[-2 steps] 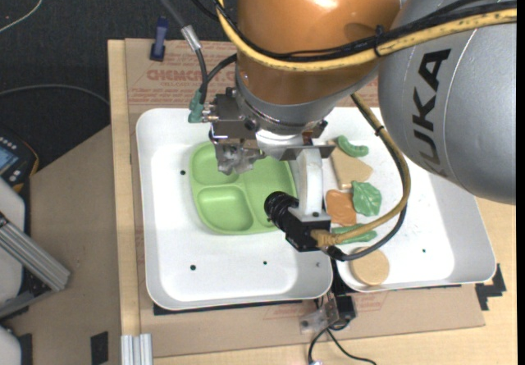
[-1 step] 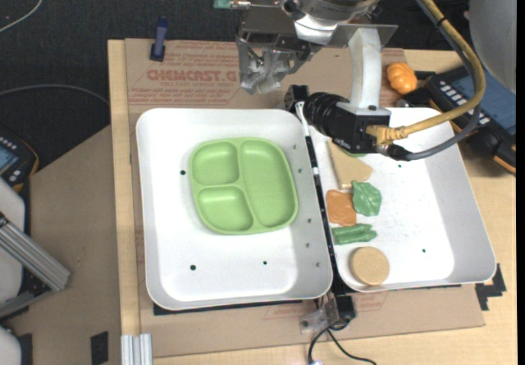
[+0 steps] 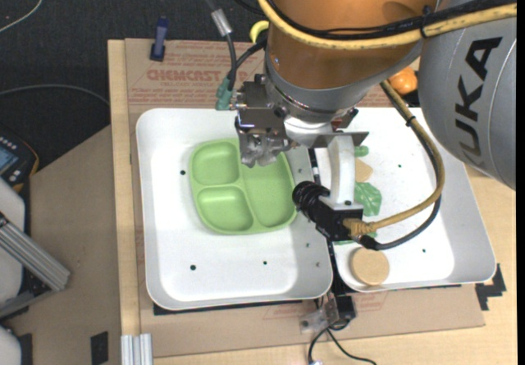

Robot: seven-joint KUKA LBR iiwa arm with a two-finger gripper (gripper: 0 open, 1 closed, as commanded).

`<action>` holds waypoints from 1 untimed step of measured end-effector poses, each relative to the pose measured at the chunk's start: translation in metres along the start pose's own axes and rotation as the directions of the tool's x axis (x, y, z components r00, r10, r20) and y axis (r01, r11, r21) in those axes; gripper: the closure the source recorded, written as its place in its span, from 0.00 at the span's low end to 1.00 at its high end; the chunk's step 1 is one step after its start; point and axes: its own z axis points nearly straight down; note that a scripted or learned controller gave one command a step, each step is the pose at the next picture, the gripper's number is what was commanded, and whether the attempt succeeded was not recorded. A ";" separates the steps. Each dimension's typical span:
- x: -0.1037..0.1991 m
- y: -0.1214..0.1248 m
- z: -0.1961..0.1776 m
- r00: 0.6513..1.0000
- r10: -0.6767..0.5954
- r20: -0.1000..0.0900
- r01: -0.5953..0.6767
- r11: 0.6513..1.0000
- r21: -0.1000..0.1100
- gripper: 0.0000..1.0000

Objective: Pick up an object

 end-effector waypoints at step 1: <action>-0.058 0.002 0.032 1.000 0.004 -0.003 -0.004 1.000 -0.007 1.00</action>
